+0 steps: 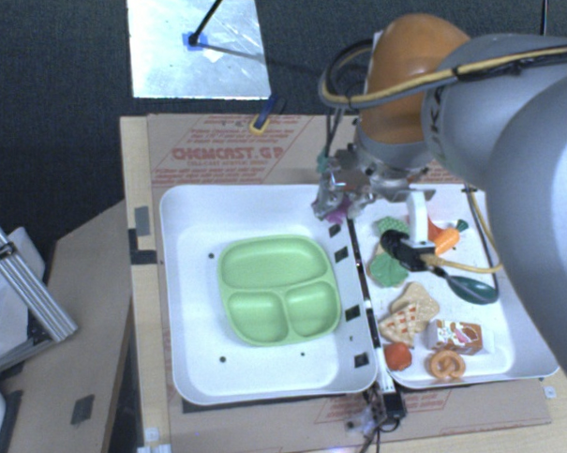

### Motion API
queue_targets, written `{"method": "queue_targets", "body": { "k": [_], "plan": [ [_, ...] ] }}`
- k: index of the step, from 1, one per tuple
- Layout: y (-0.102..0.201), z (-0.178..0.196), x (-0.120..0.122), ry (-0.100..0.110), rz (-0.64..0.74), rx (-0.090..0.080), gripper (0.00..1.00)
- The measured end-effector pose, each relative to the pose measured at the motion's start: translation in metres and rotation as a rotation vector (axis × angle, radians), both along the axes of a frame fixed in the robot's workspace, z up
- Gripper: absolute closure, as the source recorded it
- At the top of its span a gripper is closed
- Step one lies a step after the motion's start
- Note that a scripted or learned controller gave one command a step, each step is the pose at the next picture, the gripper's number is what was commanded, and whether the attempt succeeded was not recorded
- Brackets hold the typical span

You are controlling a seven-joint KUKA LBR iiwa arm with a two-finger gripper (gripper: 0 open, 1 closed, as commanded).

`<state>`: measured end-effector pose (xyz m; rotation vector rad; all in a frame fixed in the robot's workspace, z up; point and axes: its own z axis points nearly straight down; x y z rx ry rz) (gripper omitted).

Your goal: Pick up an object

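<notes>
The gripper [337,202] hangs above the divider between the 2 white bins, grasping a small purple object [336,212]. The left bin [187,272] contains a green divided plate [275,289]. The right bin [513,338] contains toy foods, including a carrot [445,236] and a pretzel [447,364].

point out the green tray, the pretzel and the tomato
green tray [271,268]: camera view, its large upper compartment
pretzel [447,364]: camera view, its middle
tomato [398,356]: camera view, its top
</notes>
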<state>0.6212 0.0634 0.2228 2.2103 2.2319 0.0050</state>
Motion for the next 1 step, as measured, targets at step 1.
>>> {"method": "queue_targets", "body": {
  "k": [1],
  "plan": [
    [-0.0069, 0.0088, -0.0026, 0.001, -0.007, -0.001, 1.00]
  ]
}}
